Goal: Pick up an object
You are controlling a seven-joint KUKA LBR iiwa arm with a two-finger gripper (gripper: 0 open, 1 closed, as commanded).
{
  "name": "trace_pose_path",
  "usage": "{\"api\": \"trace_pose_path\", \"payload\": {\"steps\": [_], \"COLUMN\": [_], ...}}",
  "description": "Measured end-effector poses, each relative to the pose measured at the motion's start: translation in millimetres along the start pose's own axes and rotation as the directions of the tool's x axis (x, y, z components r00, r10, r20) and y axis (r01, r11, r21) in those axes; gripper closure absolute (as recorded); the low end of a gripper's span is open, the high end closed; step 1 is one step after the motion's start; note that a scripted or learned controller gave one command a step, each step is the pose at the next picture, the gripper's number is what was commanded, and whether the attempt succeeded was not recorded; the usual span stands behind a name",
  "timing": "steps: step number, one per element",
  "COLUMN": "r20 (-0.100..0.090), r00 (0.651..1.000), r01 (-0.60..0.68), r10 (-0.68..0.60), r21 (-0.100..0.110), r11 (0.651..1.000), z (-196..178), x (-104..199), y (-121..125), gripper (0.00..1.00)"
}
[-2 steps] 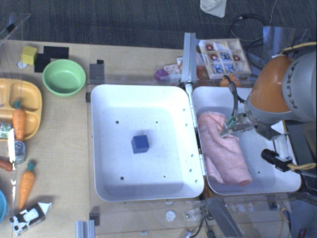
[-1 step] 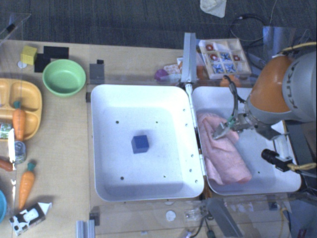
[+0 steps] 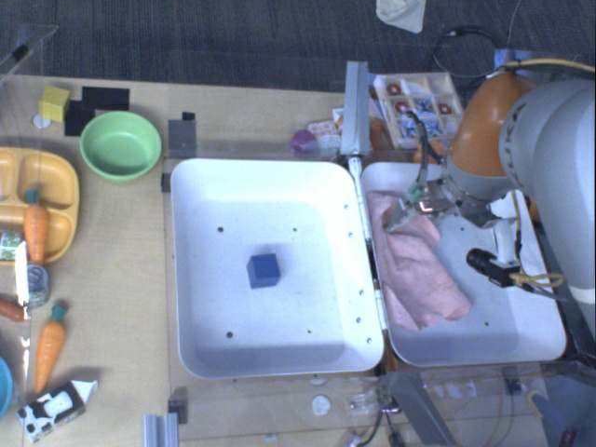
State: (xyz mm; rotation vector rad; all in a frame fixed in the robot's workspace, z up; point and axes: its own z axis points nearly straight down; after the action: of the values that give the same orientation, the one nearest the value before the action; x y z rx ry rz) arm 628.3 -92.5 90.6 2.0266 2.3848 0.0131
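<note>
A small blue cube (image 3: 264,269) lies near the middle of the left white bin (image 3: 205,343). A crumpled pink cloth (image 3: 421,264) stretches along the left side of the right bin (image 3: 521,338). My gripper (image 3: 407,211) reaches in from the right and hangs low over the cloth's far end, at or just above its surface. From this angle I cannot make out any contact with the cloth. The grey arm with its orange band (image 3: 484,128) covers the right bin's far right corner.
On the bench to the left stand a green bowl (image 3: 120,144), a yellow divided tray (image 3: 47,189) with a carrot (image 3: 34,231), and another carrot (image 3: 49,343). Behind the bins lie a picture book (image 3: 416,101) and a purple item (image 3: 304,140).
</note>
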Motion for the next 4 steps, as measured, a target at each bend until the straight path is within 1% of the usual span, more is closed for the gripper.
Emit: {"api": "trace_pose_path", "payload": {"steps": [1,2,3,4], "r20": [0.001,0.000,0.000,0.002], "r00": [0.999,1.000,0.996,0.995], "r01": [-0.051,-0.017,0.091,0.098], "r10": [0.051,0.017,-0.091,-0.098], "r21": [0.000,-0.003,0.001,-0.008], "r11": [0.999,1.000,0.996,0.995], "z": [-2,-1,0,-14], "x": [-17,11,9,10], "y": [-73,-37,-13,-10], "gripper": [0.00,0.00,0.00,1.00]}}
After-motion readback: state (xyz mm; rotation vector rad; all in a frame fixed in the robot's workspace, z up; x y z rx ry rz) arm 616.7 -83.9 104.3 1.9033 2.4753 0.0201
